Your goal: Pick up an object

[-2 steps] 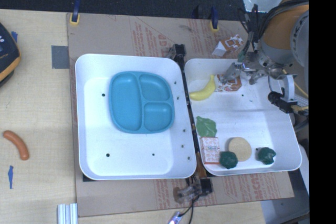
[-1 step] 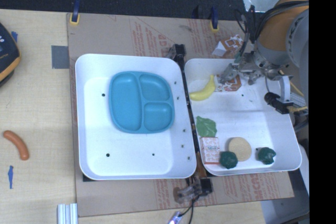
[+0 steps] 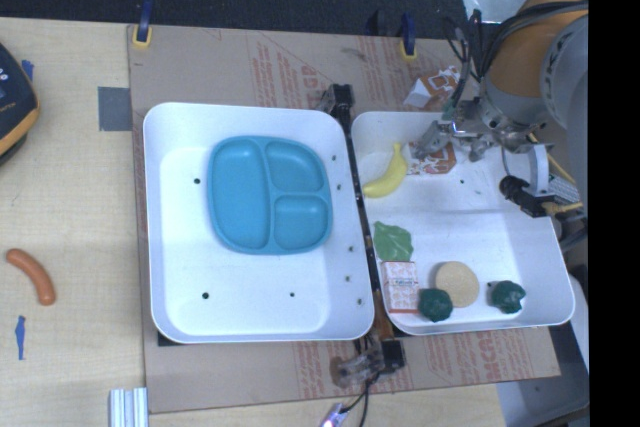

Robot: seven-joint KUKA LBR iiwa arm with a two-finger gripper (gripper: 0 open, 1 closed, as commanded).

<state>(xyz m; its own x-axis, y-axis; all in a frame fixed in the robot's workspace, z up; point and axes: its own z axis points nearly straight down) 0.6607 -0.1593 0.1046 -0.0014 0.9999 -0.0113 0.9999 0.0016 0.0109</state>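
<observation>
**Visitor:** What is lying nearest the camera, on your side?

**Arm:** I am taking the right bin (image 3: 560, 260) as my landmark. Along its near wall four things are sitting in a row: a red-and-white packet (image 3: 400, 286) at the near-left corner, a dark green lump (image 3: 435, 305) just beside it, a tan round disc (image 3: 459, 282) touching that lump, and a second dark green piece (image 3: 507, 296) further towards the near-right corner.

**Visitor:** And going further back?

**Arm:** A light green leafy piece (image 3: 392, 240) is resting against the bin's left wall, just behind the packet. Behind that, a yellow banana (image 3: 388, 174) is lying at a slant near the same wall. A crumpled red-and-white wrapper (image 3: 434, 160) is sitting at the far end of the bin — that is where I am hovering.

**Visitor:** Are you holding it?

**Arm:** My gripper (image 3: 452, 133) is hanging right over the wrapper, but whether my fingers are open, closed or pinching anything I cannot tell — they are blurring into the wrapper's pattern.

**Visitor:** What is outside your bin?

**Arm:** The left bin (image 3: 160, 215) is standing side by side with it, bearing a blue divided plate (image 3: 268, 194). Well beyond that, on the bench, an orange sausage (image 3: 31, 275) is lying.
</observation>
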